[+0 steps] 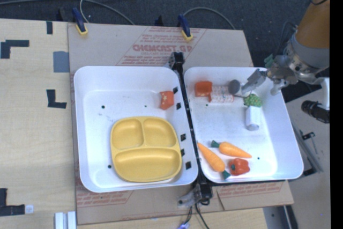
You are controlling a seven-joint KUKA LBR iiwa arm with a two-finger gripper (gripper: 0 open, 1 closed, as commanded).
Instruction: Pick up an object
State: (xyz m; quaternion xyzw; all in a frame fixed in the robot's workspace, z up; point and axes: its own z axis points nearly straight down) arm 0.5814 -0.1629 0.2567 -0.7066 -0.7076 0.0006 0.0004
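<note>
My gripper (261, 88) hangs over the far right part of the right bin (278, 169), and its two grey fingers stand open. Just below them a small green leafy toy (253, 100) sits on top of a white cylinder (252, 118) on the bin floor; nothing is lifted. Left of the gripper lie a grey round piece (234, 86), a pale speckled block (220, 97) and an orange-red block (203, 88). Two toy carrots (211, 157) (233, 149) and a red pepper (239, 167) lie at the near side.
The left bin (91, 88) holds a yellow divided plate (146, 148) and a small red block (166, 98) by the shared wall. Black clips join the bins along the middle ridge (185, 115). Cables and two blue-yellow clamps lie beyond the bins.
</note>
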